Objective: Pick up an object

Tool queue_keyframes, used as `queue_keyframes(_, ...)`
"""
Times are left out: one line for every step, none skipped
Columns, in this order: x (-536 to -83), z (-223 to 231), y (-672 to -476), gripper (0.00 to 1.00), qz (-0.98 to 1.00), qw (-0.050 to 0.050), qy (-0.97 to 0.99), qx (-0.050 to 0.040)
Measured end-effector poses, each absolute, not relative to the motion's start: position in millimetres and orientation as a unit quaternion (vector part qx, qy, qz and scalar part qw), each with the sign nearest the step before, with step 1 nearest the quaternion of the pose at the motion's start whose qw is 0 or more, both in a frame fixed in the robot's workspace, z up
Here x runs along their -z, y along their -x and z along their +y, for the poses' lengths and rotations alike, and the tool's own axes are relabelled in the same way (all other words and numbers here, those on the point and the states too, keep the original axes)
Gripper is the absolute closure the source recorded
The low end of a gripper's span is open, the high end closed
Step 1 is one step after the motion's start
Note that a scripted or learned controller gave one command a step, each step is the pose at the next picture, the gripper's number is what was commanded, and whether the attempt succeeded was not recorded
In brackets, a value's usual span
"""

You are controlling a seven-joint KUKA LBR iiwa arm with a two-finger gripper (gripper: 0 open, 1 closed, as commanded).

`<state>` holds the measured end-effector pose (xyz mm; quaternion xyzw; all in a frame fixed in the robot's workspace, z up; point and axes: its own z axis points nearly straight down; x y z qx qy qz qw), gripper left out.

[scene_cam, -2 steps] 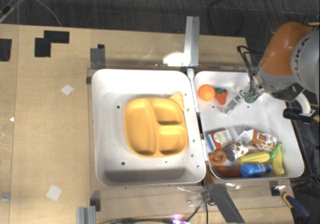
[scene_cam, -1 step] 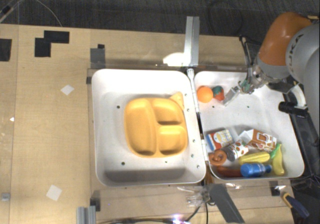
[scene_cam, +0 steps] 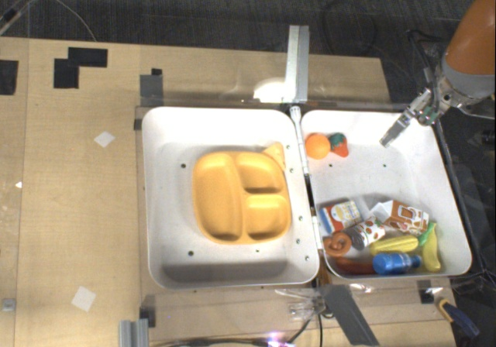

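Observation:
My gripper [scene_cam: 395, 132] hangs over the far right part of the right bin [scene_cam: 403, 175], under the orange band of the arm, with nothing seen in it. An orange ball [scene_cam: 315, 146] lies to its left at the bin's far left corner, touching a small green and red toy [scene_cam: 338, 144]. Several small items are piled along the near edge: a blue bottle [scene_cam: 395, 262], a yellow banana [scene_cam: 395, 245], a brown carton [scene_cam: 408, 218] and a white and blue carton [scene_cam: 342, 214].
A yellow divided tray [scene_cam: 239, 194] lies in the middle of the left bin [scene_cam: 167, 183]. A metal post [scene_cam: 297, 66] stands behind the divider between the bins. Bare white floor lies in the right bin between the ball and the pile.

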<state>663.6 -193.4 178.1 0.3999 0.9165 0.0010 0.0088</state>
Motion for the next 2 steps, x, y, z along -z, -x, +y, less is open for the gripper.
queue_keyframes(-88.6,-173.3,-639.3,0.00,0.855,0.005,-0.519,-0.0020)
queue_keyframes(-141.7,-206.3,-664.8,0.00,0.930,0.007,-0.367,-0.0007)
